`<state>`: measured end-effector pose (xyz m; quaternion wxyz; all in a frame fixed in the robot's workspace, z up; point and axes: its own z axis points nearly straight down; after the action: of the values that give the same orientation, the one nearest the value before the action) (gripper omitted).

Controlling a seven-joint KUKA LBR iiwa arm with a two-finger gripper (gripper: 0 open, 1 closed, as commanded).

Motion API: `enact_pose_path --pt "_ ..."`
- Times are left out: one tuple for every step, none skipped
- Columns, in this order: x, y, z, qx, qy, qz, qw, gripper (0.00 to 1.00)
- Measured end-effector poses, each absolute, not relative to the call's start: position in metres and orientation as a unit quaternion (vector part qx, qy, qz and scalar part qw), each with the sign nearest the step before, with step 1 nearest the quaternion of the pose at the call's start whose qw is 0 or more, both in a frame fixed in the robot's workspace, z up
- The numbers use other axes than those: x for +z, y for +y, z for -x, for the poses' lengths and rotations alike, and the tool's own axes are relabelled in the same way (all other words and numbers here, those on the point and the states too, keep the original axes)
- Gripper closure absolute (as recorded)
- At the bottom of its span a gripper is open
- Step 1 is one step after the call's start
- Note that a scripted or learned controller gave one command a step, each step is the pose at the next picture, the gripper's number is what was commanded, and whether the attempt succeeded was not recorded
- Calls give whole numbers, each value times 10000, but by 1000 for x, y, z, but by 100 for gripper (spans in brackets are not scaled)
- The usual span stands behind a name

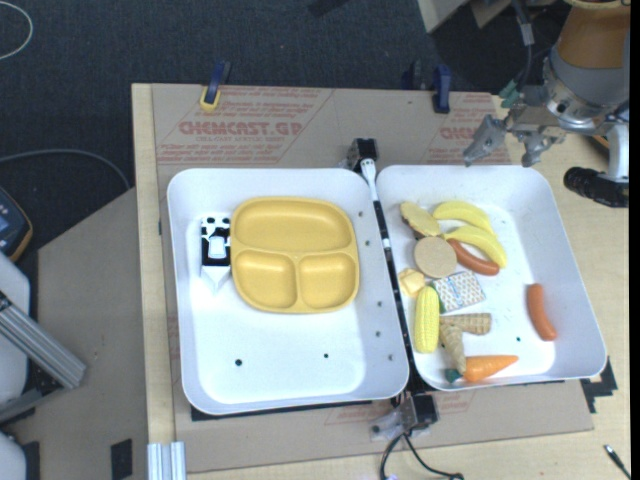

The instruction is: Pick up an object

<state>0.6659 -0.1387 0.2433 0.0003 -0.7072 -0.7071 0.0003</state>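
Observation:
My gripper (pixel 511 140) hangs above the far rim of the right bin (pixel 570 268), its two fingers spread apart and nothing between them. Below it in that bin lie toy foods: two yellow bananas (pixel 470 225), a round tan cookie (pixel 435 257), a red sausage (pixel 473 257), a corn cob (pixel 426 318), an orange carrot (pixel 490 367), a second sausage (pixel 541 311) and a silver-wrapped packet (pixel 459 291). The nearest items sit well in front of the fingers.
The left bin (pixel 200 348) holds a yellow three-part plate (pixel 295 253) and a small black-and-white object (pixel 215 243). Blue and yellow clamps (pixel 212 88) grip the cardboard's far edge. A black connector (pixel 363 154) sits between the bins.

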Motion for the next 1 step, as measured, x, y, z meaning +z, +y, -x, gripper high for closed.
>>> enact_pose_path --pt "182 -143 -661 19 -7070 7072 25 0"
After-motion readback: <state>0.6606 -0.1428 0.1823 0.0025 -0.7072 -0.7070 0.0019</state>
